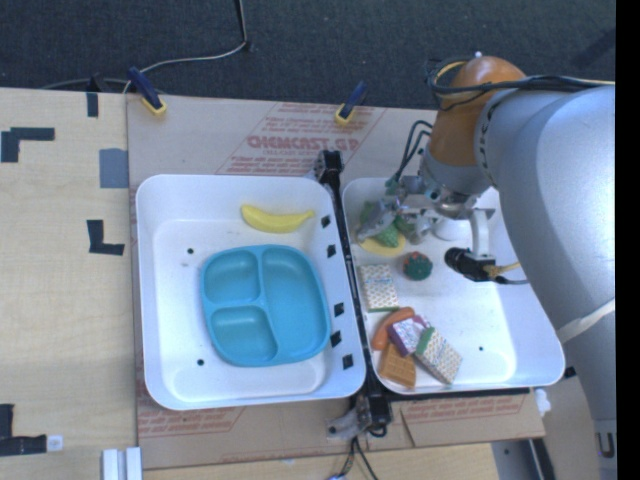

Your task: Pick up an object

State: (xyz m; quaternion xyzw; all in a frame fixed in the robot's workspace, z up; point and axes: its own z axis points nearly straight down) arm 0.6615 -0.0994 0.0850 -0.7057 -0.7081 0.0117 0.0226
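Apparently hand (388, 220) low in right bin (520, 353), fingers obscured.

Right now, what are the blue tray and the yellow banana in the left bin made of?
The blue tray looks like molded plastic: one even colour, smooth, with three rounded compartments and soft rims. The banana seems to be a plastic toy rather than real fruit, since its yellow is flat and spotless, though from this far I can't be sure. The bin under them looks like smooth white plastic too.
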